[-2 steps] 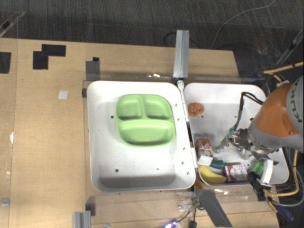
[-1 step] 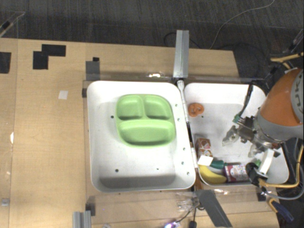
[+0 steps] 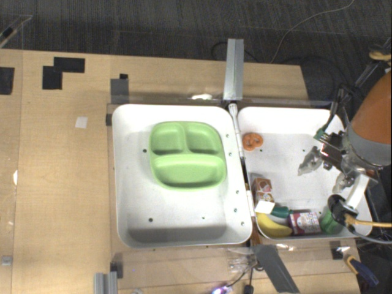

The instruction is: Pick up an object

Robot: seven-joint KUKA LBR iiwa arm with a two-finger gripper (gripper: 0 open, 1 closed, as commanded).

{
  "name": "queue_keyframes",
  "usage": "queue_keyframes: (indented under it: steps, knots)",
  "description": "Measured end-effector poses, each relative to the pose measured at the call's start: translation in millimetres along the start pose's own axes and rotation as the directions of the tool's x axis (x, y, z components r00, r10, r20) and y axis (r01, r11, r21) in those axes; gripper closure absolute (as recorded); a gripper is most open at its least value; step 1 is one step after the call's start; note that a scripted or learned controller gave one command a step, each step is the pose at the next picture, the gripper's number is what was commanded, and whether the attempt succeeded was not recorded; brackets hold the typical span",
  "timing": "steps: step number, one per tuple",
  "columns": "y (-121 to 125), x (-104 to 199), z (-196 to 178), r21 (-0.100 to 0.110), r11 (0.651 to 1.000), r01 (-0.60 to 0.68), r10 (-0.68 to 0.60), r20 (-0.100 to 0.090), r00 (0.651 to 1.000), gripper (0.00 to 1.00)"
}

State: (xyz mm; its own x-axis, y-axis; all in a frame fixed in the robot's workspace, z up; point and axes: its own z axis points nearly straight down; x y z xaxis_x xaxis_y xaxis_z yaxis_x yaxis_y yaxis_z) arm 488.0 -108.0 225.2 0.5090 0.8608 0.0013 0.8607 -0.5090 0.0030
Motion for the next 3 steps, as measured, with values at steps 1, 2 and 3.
queue_keyframes:
  steps: [1,2,3]
  knots:
    - [-6,7,58,0.004,0.996,-0.086,0.086,0.001,0.996,0.0]
    - [-5,9,47,0.002,0.997,-0.075,0.075,0.0,0.997,1.0]
    - [-5,9,47,0.003,0.997,-0.075,0.075,0.0,0.997,0.0]
